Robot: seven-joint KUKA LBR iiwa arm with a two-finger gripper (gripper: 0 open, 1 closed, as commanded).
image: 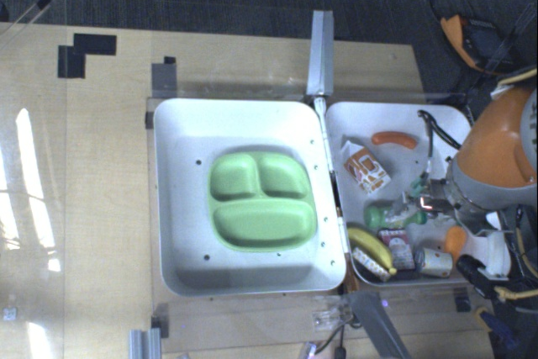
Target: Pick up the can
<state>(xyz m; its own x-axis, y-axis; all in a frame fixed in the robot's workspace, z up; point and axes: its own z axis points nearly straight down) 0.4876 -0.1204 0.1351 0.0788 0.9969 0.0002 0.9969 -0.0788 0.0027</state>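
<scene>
- While I watch from the overhead camera, the arm (503, 149) sits at the right edge of the frame, its orange band bulking over the right bin (445, 115).
- The gripper (424, 202) is low over the middle of that bin, just above the green object (395, 217); I cannot tell whether the jaws are apart or together, since the metal parts blur into the clutter beneath.
- The can (435, 261) lies on its side at the lower right of the right bin, silver end facing left, well below the gripper and not touching it.
- Just left of the can I see a small dark packet (398, 249), and left of that a banana (370, 250) running slantwise along the lower left corner.
- A brown-and-white carton (366, 168) lies tilted in the bin's upper left part, with a sausage (393, 139) above it near the top wall.
- An orange object (455, 240) sits just up and right of the can.
- The left bin (181, 265) holds a green divided tray (261, 199) at its centre.
</scene>
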